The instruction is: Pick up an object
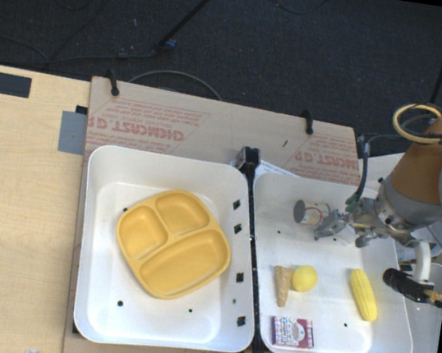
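The right bin [393,348] holds a yellow corn cob [363,295], a yellow ball [304,279], a tan wedge-shaped piece [281,284] touching the ball's left side, and a pink-and-white packet [292,332] near the front wall. A small grey cylinder [307,213] lies at the back of this bin. My gripper [332,228] hangs low over the back of the right bin, just right of the grey cylinder and close to it. Nothing is visibly held in it.
The left bin [97,277] carries a yellow divided plate [174,243] in its middle. A black divider [246,250] separates the two bins. The arm's orange band [421,174] and cables sit at the right, above the right bin's far corner.
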### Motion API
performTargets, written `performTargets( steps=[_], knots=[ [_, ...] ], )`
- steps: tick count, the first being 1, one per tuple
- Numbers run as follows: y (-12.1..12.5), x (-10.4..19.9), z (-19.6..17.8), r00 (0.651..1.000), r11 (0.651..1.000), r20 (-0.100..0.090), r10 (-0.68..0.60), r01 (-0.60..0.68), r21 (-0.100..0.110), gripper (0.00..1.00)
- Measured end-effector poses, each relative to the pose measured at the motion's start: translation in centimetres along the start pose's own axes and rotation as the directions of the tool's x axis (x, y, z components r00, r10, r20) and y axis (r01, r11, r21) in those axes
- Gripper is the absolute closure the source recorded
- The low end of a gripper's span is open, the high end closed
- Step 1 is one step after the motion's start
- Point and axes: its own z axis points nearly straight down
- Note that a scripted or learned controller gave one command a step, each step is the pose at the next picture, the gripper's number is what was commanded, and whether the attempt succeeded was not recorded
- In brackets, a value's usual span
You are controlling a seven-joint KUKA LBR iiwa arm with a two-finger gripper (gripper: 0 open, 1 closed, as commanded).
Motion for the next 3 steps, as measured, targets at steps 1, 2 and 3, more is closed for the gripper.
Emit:
performTargets(
  steps=[1, 2, 3],
  knots=[
    [0.1, 0.0, -1.4, 1.0, 1.0, 0.001, 0.0, 0.0, -0.004, 1.0],
    [0.0, -0.8, -7.5, 1.0, 1.0, 0.003, 0.002, -0.002, -0.01, 1.0],
    [0.0, -0.8, -10.5, 1.0, 1.0, 0.002, -0.001, 0.001, -0.009, 1.0]
  ],
)
